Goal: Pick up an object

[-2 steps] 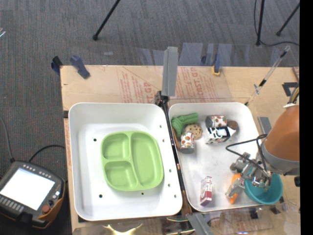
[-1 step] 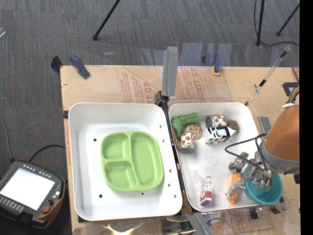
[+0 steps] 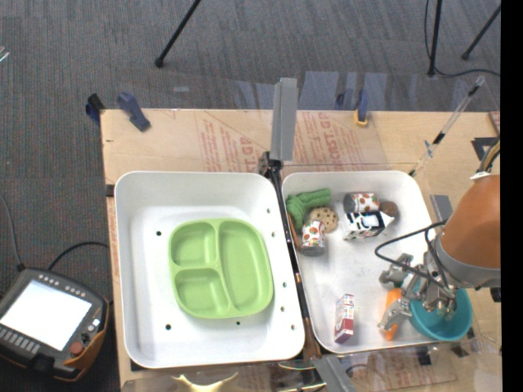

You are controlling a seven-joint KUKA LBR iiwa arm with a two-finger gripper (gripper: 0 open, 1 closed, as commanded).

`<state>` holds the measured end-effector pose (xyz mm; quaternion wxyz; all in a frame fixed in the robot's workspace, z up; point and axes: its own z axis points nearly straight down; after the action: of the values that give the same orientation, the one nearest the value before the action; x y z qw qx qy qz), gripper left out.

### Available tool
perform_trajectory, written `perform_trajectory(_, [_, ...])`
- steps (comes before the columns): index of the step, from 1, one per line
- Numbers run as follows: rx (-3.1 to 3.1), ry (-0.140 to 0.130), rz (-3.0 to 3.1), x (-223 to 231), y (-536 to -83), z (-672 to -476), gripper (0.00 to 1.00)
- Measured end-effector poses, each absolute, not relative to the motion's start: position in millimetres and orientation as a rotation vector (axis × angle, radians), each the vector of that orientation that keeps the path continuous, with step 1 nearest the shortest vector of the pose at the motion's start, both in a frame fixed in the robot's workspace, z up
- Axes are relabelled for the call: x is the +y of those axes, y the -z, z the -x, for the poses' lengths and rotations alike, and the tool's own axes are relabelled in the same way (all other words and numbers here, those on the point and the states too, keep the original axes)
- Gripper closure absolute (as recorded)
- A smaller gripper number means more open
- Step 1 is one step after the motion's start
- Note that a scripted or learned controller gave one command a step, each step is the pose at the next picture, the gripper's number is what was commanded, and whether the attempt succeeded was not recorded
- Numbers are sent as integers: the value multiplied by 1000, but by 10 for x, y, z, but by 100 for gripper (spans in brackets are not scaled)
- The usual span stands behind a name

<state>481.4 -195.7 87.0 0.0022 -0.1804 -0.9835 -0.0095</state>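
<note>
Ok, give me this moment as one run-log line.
gripper: low in right bin, grip unclear | nearest: orange item, teal bowl | carton lying free | green tray in left bin

I get one fixed camera, mounted above the bench [image 3: 204, 141] and tilted down toward it, apparently from the near side. It sits far enough back to frame both white bins [image 3: 131, 219], carpet and tripod legs [image 3: 181, 24] beyond.
</note>
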Motion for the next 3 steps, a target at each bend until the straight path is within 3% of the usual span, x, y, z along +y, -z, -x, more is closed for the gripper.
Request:
perform_trajectory(2, [-3122,36,309,-1926,-866,-4817,0])
perform_trajectory(3, [-3120,46,299,-1876,-951,-4826,100])
